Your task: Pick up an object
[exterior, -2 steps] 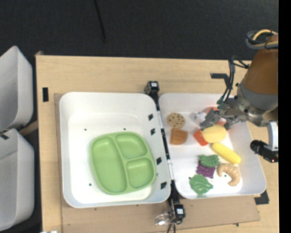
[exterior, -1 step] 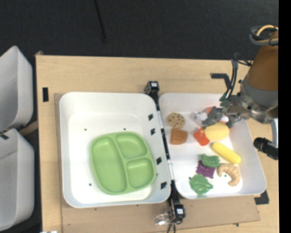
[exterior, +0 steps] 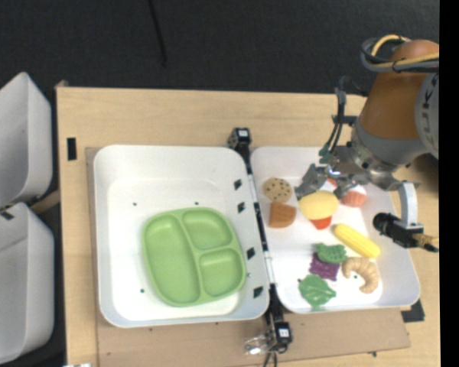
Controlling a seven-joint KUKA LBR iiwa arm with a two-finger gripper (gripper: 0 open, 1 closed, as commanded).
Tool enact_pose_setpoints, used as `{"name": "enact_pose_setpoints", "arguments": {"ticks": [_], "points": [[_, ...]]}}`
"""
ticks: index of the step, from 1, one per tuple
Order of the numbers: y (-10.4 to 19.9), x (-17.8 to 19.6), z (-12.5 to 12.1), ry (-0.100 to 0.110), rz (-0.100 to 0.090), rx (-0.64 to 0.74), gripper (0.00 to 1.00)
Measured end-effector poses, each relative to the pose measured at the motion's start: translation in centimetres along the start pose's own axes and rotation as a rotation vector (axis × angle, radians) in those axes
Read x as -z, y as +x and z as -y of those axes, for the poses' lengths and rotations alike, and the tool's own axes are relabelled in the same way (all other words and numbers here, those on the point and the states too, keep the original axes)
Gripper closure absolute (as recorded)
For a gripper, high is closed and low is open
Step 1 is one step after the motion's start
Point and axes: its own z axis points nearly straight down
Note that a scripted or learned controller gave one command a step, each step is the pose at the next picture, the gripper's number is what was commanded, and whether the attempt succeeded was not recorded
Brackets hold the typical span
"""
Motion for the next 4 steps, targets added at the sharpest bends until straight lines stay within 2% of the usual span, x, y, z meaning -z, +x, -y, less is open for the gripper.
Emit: {"name": "enact_pose_setpoints", "arguments": {"ticks": [1, 2, 3, 4], "points": [[5.2, -0.1, 0.0, 0.001, -0.001, 0.000, 1.00], [9.2, 0.8, 1.2, 0.002, -0.001, 0.000, 1.00], [8.5, 0.2, 0.5, -0.001, 0.003, -0.007, 1.00], [8.6, -0.6, 1.4, 0.001, 0.002, -0.008, 1.00]]}}
